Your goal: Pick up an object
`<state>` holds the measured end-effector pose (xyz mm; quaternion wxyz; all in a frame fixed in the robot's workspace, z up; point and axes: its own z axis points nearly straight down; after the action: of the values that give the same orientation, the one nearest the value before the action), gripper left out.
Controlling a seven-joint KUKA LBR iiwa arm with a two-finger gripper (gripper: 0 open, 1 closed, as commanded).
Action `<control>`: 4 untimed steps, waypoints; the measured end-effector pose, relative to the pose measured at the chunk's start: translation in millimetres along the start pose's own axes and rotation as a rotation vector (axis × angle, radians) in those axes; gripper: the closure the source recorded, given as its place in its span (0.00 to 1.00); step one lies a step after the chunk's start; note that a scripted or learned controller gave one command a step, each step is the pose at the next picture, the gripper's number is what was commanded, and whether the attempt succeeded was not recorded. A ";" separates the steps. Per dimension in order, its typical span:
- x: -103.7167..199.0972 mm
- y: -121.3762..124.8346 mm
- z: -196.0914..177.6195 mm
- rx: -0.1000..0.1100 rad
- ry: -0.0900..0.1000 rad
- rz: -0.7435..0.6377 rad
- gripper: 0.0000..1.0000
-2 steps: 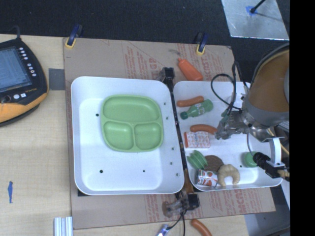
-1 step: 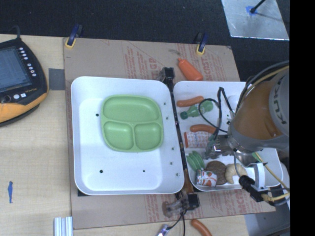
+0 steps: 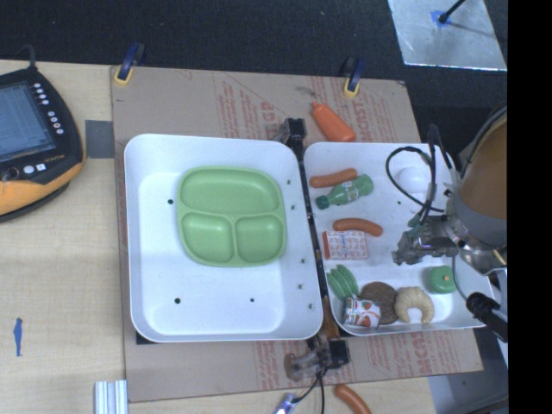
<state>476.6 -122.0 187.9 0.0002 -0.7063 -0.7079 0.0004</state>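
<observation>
Pale wooden bench top [image 3: 60, 274] under brown printed cardboard sheet [image 3: 250, 102], sheet held at far edge by two blue-and-yellow clamps [image 3: 129, 61]. Dark carpeted floor [image 3: 216, 11] beyond bench. Pale grey square floor patch [image 3: 444, 20] at upper right, blue mark on it. Lighting even.

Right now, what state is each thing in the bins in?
Plate: flat, upright, left bin.
Bottle: lying on its side, right bin.
Can: tipped over, right bin.
Carton: lying flat.
Croissant: resting by the cookie.
Gripper: over the right bin, grasping nothing visible.
</observation>
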 end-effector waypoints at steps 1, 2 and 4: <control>50.4 67.8 -3.8 0.002 0.001 -0.002 1.00; 99.0 111.3 -50.1 0.002 0.001 -0.003 1.00; 47.0 67.7 -3.5 0.003 -0.001 -0.001 0.00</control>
<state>544.2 -74.8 191.4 0.0010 -0.7059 -0.7083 0.0017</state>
